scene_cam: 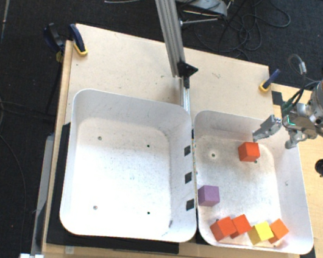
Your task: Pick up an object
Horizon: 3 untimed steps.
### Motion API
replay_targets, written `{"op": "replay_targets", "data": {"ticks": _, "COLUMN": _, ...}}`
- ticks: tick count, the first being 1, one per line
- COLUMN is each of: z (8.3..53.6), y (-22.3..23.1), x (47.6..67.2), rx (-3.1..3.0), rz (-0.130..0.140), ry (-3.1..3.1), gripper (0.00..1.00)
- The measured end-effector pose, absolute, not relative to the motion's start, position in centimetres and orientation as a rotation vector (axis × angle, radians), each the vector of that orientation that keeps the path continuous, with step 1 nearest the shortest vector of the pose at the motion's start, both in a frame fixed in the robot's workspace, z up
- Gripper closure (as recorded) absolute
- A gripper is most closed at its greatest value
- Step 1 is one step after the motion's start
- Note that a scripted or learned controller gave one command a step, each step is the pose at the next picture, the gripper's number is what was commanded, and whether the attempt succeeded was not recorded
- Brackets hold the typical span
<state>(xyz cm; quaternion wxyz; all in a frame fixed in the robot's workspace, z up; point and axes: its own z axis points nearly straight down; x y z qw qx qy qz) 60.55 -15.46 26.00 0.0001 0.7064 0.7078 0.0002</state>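
Pincer spread above right bin

Two bins sit side by side on the surface. In the right bin, one block lies toward 12 o'clock, another near the left wall at 9 o'clock, and four blocks cluster at 6 o'clock. The left bin lies at 9 o'clock.

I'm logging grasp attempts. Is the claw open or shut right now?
Open: the claw hangs above the right bin's far edge with its two fingers spread apart and nothing between them.
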Motion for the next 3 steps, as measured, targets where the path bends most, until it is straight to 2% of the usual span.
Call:
{"op": "replay_targets", "data": {"ticks": 1, "z": 16.1, "y": -17.8, "x": 65.4, "rx": 2.219, "rz": -0.005, "ry": 2.225, "gripper": 0.00}}
{"op": "replay_targets", "data": {"ticks": 2, "z": 10.7, "y": -16.8, "x": 65.9, "rx": 2.219, "rz": 0.002, "ry": 2.219, "gripper": 0.00}}
{"op": "replay_targets", "data": {"ticks": 3, "z": 12.0, "y": -20.3, "x": 64.9, "rx": 2.222, "rz": 0.000, "ry": 2.215, "gripper": 0.00}}
